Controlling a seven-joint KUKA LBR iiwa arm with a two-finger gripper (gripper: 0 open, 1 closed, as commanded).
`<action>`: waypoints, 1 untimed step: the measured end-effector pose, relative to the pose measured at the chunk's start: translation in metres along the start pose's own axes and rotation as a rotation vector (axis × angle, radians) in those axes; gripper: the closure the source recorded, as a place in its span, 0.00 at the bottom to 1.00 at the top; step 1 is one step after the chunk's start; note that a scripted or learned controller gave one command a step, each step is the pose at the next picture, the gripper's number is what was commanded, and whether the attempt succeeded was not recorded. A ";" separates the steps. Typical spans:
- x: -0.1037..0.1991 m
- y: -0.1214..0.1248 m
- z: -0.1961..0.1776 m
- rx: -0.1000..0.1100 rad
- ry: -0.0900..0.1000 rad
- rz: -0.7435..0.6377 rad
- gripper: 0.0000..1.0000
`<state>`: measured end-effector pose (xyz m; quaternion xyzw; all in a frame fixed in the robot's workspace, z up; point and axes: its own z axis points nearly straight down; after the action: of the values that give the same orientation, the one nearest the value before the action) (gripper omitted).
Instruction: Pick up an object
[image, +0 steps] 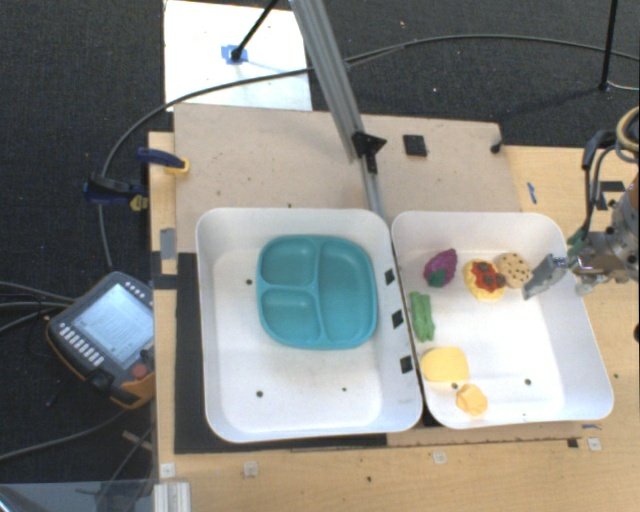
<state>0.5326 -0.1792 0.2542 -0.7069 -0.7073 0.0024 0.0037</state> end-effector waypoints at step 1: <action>0.000 0.002 -0.006 -0.010 -0.002 -0.003 0.00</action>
<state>0.5348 -0.1788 0.2600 -0.7057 -0.7085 -0.0004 -0.0008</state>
